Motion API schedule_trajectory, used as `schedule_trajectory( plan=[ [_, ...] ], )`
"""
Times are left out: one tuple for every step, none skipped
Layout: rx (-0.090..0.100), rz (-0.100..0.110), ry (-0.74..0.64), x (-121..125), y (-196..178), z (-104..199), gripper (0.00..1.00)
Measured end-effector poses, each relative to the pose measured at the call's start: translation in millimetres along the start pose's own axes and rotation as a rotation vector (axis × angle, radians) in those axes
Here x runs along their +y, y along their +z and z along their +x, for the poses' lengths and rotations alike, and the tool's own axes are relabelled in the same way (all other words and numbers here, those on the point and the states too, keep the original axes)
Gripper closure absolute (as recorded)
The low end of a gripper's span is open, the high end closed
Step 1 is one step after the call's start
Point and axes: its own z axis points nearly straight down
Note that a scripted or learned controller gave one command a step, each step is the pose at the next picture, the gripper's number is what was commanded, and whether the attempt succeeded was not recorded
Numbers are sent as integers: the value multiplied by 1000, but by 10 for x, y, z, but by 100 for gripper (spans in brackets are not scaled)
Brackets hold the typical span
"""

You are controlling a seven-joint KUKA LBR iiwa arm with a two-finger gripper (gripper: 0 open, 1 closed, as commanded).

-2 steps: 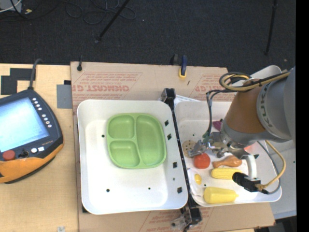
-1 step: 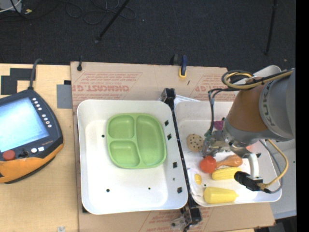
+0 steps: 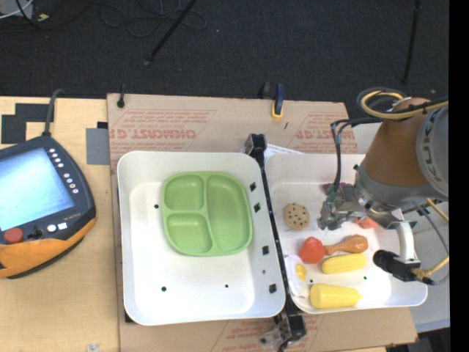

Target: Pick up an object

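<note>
Orange and grey plastic is showing at the far nine o'clock edge, where a teach pendant point(image 3: 38, 205) is lying on the bench beside the left bin point(image 3: 139, 299). That bin is holding a green divided plate point(image 3: 206, 214), sitting flat toward its twelve o'clock half, with nothing else resting on it. Moving across the black divider into the right bin point(image 3: 410, 296), a round speckled cookie point(image 3: 296, 215) is lying at about nine o'clock of that bin, apart from the other pieces. Below it, toward six o'clock, toy foods are clustering: a red tomato-like piece point(image 3: 311, 249) is touching a tan drumstick point(image 3: 350, 245), a yellow corn cob point(image 3: 344, 264) is lying just beneath them, and a larger yellow piece point(image 3: 334, 295) is sitting near the front rim. The gripper point(image 3: 338, 214) is hanging at roughly the bin's centre, between the cookie at its nine o'clock and the drumstick at its five o'clock, with the grey and orange arm point(image 3: 399, 160) reaching in from three o'clock. I cannot tell how the jaws are standing; the wrist hardware and cables are cluttering that spot, and nothing is visibly caught there. Judging from this, the pick is not yet done: every object is lying on the bin floor, so descending, closing on one piece and lifting all seem to be remaining.
</note>
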Motion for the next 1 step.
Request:
schedule_trajectory(
  plan=[
    [0,0,-10,-76,-480,25,100]
  ],
)
